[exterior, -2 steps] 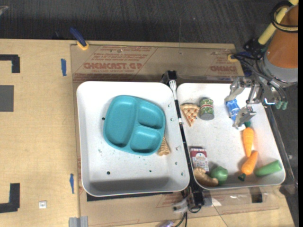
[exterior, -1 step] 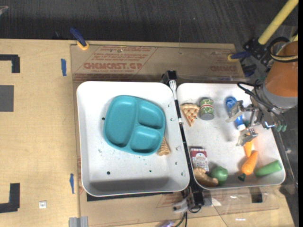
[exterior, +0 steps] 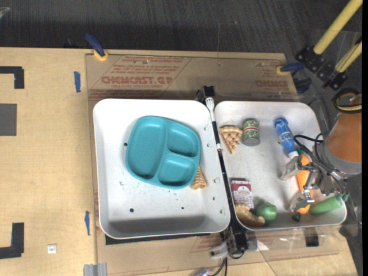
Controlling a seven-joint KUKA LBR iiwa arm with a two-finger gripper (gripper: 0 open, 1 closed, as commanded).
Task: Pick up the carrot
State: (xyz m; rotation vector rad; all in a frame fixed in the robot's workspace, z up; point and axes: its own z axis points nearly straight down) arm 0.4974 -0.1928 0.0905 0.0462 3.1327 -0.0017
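The gripper (exterior: 302, 184) hangs low over the right bin (exterior: 261, 111), near its right wall, and the carrot (exterior: 302, 180) sits between its two metal fingers, which are closed on it. Just beside it lies a green vegetable (exterior: 325, 204). The same bin also holds a blue bottle (exterior: 284, 134), a small can (exterior: 250, 131) and a pizza slice (exterior: 230, 137). In the left bin (exterior: 112, 171) rests a teal divided plate (exterior: 163, 150), with a waffle cone (exterior: 198, 179) touching its edge.
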